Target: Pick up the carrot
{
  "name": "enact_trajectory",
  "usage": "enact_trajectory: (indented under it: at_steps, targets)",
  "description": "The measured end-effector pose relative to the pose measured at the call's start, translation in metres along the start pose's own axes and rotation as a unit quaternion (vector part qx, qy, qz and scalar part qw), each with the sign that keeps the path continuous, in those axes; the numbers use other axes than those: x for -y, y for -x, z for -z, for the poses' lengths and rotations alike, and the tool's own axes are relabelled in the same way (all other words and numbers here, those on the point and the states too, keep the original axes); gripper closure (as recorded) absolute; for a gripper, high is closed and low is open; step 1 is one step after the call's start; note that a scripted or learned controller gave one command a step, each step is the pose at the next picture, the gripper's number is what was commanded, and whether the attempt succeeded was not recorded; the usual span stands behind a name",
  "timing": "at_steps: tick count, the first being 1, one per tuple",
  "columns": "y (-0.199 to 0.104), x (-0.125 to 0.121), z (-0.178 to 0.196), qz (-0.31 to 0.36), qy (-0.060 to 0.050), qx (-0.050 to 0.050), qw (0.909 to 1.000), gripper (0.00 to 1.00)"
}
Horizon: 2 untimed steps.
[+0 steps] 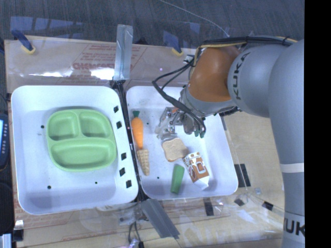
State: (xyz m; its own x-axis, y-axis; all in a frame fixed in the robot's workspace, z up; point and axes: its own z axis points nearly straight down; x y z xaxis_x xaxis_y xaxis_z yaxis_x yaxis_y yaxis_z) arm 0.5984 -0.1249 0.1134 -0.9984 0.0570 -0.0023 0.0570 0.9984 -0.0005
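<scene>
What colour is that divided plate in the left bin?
The divided plate is light green, seen plainly in the camera view, lying in the white left bin.

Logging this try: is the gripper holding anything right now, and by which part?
Nothing. The gripper hangs over the right bin, and the carrot lies apart by that bin's left wall.

Soft, slightly blurry overhead light, with glare on the bench's plastic sheet (77, 68).

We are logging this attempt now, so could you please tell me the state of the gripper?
Gripper: cannot be told; it hangs over the right bin, apart from the carrot, which lies by that bin's left wall.
</scene>
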Motion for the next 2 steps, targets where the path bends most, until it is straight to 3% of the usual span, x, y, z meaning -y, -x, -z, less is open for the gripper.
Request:
enact_trajectory:
  at_steps: [1, 2]
  targets:
    - [0.000, -0.076, 0.082, 0.072, 0.001, 0.003, 0.9974, 1.00]
    - [-0.032, -0.098, 0.079, -0.064, 0.000, -0.002, 0.9980, 1.00]
